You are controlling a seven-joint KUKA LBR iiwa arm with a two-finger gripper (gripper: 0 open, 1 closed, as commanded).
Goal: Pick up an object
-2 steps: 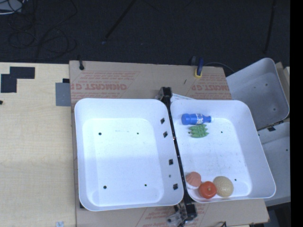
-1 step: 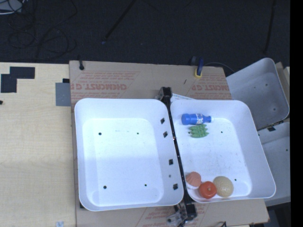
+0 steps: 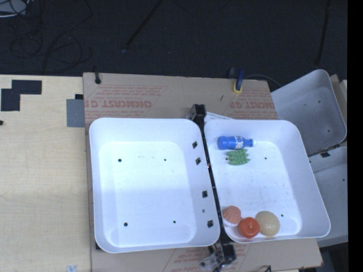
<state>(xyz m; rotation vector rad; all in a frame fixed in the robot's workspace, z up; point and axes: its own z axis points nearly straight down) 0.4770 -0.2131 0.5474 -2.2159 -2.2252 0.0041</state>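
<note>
The right bin (image 3: 300, 169) holds several small objects. A blue bottle (image 3: 233, 143) lies on its side near the bin's far left corner. A small green leafy piece (image 3: 239, 157) sits just in front of the bottle. At the near edge lie a pale pink shell-like item (image 3: 231, 213), a red tomato-like ball (image 3: 248, 227) and a tan round object (image 3: 268, 222), close together.
The left bin (image 3: 105, 152) sits beside the right one, joined by a black clip strip (image 3: 205, 174). Both rest on a cardboard sheet (image 3: 147, 98). A grey metal plate (image 3: 315, 109) stands at the right. A yellow-blue marker (image 3: 239, 81) is at the back.
</note>
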